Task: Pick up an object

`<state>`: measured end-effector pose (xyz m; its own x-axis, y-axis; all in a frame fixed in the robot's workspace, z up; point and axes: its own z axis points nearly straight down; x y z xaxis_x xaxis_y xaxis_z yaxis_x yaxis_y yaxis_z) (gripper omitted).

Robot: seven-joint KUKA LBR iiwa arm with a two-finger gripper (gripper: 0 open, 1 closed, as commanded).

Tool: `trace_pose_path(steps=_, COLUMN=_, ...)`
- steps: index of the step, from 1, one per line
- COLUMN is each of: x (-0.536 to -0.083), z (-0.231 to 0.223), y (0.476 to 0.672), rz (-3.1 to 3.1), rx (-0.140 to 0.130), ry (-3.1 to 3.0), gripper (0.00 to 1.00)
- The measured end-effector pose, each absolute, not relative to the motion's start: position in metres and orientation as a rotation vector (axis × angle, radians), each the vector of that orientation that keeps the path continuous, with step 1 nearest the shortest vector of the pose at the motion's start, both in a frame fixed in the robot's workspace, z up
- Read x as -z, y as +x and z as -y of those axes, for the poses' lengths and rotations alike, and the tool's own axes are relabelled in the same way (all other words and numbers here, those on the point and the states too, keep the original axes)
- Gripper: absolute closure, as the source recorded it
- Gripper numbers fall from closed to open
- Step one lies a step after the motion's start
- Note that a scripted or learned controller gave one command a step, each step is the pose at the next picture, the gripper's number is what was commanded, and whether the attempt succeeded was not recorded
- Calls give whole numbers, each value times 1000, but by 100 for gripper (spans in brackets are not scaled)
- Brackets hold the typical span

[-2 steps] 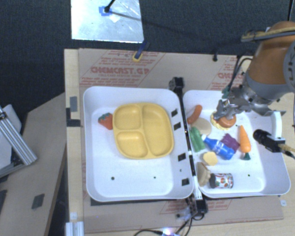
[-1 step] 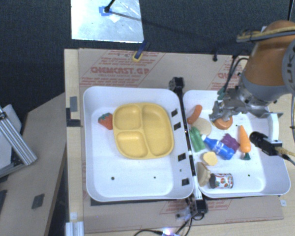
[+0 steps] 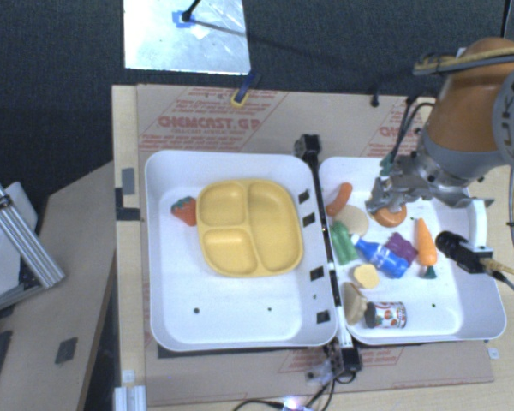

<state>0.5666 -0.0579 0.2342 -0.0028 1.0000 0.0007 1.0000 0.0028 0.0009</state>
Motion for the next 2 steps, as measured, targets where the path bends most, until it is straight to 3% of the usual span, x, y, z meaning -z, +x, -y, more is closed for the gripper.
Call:
trace_pose_path(steps=1, x=-214, z=54, y=565, rz=-2223, rx=0, ry=2220, gripper=100)
trace_pose_path(steps=2, x=-234, z=54, y=570, rz=-2225, rx=-3, ry=2215, gripper=100)
